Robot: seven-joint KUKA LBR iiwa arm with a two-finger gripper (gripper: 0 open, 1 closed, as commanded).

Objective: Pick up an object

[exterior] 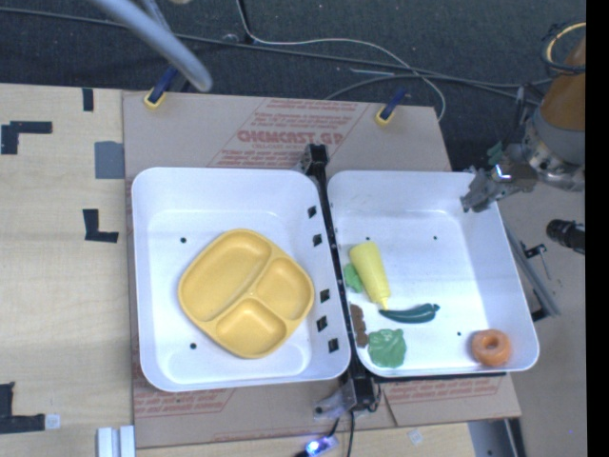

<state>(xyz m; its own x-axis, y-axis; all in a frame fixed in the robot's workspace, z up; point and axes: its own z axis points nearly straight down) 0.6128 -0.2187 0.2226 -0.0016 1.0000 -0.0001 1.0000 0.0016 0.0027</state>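
Note:
In the right bin point(447, 208) lie a yellow corn cob point(370, 271), a dark teal pepper-like piece point(413, 313), a green leafy piece point(387, 347), a small brown piece point(359, 323) and an orange donut point(492, 347) in the near right corner. The left bin point(166, 208) holds a yellow divided plate point(246, 293). My gripper point(483, 190) hangs over the right bin's far right rim, well away from the objects. Nothing shows between its fingers.
The two bins rest on a cardboard sheet point(285, 127) held by yellow-blue clamps point(391, 108). Cables point(400, 65) run across the dark floor behind. A grey tube point(143, 17) crosses the top left. The arm's body point(561, 131) stands at the right edge.

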